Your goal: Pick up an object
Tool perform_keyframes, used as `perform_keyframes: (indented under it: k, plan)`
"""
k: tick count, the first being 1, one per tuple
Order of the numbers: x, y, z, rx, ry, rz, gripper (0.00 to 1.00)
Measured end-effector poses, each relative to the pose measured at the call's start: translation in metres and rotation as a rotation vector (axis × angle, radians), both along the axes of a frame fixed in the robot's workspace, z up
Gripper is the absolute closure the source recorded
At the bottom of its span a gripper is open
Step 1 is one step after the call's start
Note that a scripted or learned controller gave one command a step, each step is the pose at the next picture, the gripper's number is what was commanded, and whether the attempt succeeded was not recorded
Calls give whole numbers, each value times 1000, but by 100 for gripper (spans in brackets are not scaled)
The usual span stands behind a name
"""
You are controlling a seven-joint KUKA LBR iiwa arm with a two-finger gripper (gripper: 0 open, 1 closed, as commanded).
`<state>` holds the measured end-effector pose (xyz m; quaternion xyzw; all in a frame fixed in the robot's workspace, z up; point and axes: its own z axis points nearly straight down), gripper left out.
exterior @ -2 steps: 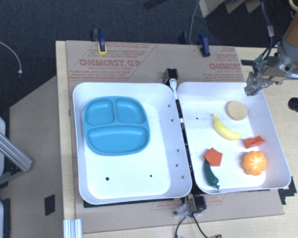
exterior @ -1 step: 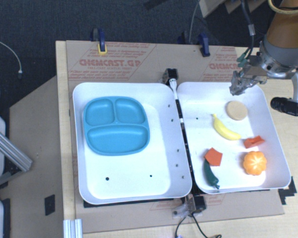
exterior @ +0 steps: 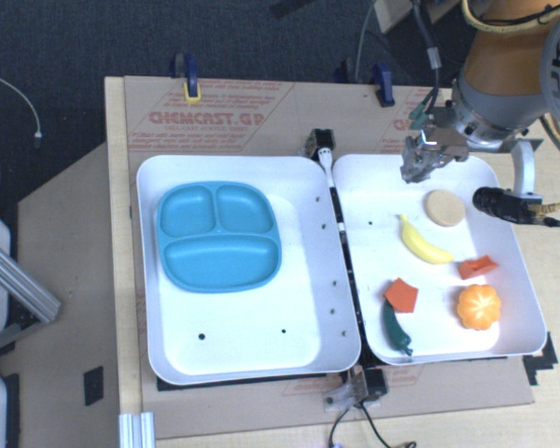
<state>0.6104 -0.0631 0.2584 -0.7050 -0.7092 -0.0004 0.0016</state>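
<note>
The gripper hangs over the far end of the right bin, at the end of the grey arm that comes in from the right. Whether it is spread or pressed together cannot be told from this slanting view, and nothing shows between its tips. Just beside it, toward the near-right, lies a round tan disc, apart from the tips. Nearer the camera from the gripper, a yellow banana lies on the bin floor, its upper end close to the disc. Farther toward the near edge and to the right sit a small red-orange wedge and, beyond it, an orange fruit. Almost straight toward the camera from the gripper, well apart from it, an orange-red block rests touching a dark green pepper-like piece. To the gripper's left, across the divide between the bins, the left bin holds a blue sectioned plate.
</note>
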Motion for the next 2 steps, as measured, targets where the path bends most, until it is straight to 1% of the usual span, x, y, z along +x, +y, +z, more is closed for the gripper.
perform_keyframes:
  k: [1,2]
  plan:
    - [7,48,-5,-1,-1,0,100]
    - [5,108,-7,0,1,1,100]
